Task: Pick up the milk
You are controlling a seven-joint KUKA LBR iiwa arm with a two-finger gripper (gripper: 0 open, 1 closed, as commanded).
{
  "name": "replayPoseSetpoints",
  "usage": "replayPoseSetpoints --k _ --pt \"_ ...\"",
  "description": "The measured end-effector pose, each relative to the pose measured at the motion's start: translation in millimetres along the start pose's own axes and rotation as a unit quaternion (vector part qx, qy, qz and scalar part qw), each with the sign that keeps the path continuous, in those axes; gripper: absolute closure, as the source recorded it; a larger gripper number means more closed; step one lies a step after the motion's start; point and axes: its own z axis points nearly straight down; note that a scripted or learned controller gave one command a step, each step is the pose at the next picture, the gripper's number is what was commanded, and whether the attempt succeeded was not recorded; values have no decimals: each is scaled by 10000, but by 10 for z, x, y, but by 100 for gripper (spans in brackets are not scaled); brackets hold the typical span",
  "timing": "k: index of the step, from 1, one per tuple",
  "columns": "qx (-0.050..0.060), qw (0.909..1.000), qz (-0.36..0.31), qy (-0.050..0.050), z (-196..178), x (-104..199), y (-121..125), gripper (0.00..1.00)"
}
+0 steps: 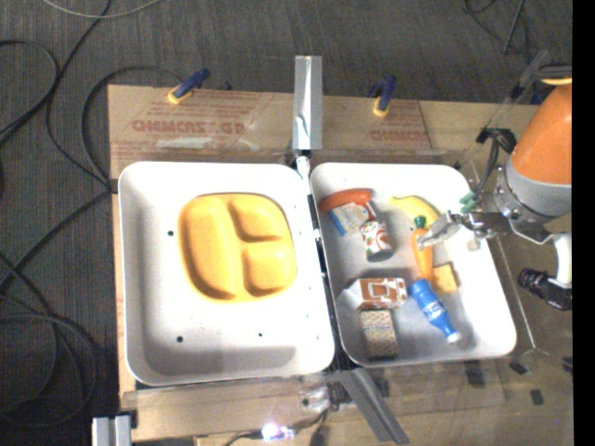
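Camera view: milk (pixel 382 292) in right bin (pixel 483 342)

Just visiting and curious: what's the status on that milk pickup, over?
Tool above right bin's right side, nothing seen in it. Milk carton lying low in bin, untouched. Blue bottle and carrot between them.

yellow tray (pixel 238 246), blue bottle (pixel 433 309)
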Motion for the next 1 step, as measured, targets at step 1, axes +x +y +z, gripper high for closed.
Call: replayPoseSetpoints --k 1 --pt "-103 9967 -802 -37 841 404 -237 0"
